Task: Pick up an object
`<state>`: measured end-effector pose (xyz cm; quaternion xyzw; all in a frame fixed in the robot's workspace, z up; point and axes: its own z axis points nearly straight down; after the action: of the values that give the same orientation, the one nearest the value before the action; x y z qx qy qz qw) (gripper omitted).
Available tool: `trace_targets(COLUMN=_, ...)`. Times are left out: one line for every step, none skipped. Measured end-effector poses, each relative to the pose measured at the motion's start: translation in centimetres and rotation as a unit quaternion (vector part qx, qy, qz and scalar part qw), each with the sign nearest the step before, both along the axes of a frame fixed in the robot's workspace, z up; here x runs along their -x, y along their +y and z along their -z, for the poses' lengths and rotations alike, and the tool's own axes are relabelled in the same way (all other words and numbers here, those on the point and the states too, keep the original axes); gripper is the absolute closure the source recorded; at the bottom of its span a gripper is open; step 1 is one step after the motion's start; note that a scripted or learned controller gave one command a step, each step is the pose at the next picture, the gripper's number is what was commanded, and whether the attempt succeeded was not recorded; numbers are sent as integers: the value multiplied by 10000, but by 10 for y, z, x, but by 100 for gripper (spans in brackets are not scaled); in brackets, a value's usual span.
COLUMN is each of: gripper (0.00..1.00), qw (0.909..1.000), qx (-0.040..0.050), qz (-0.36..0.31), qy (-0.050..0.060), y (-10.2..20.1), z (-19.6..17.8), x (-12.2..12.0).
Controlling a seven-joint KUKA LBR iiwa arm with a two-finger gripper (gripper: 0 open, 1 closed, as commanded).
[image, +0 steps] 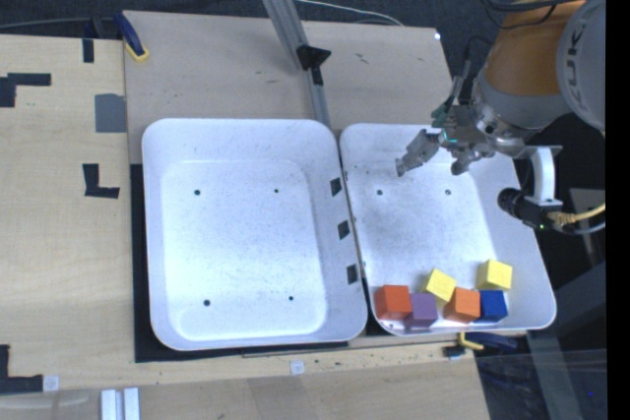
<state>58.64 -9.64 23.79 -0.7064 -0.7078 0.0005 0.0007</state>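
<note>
Several small blocks lie along the near edge of the right bin (394,211): an orange block (395,299), a purple block (423,308), a yellow block (440,285), another orange block (465,304), a blue block (493,306) and a second yellow block (496,273). My gripper (433,158) hangs over the far part of the right bin, well away from the blocks. Its two fingers stand spread apart with nothing between them.
The left bin (177,211) sits beside the right one, with small black clips along the shared rim. A slanted metal rail (281,5) crosses the bench behind the bins. The arm's grey and orange body (541,54) looms at the right.
</note>
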Motion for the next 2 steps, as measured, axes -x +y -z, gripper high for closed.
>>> trace_targets(gripper=0, qw=10000, qx=1, qz=-8, qy=-8, y=-1, z=7, x=-33)
trace_targets(gripper=0, qw=10000, qx=1, qz=-4, qy=-4, y=-1, z=6, x=-32)
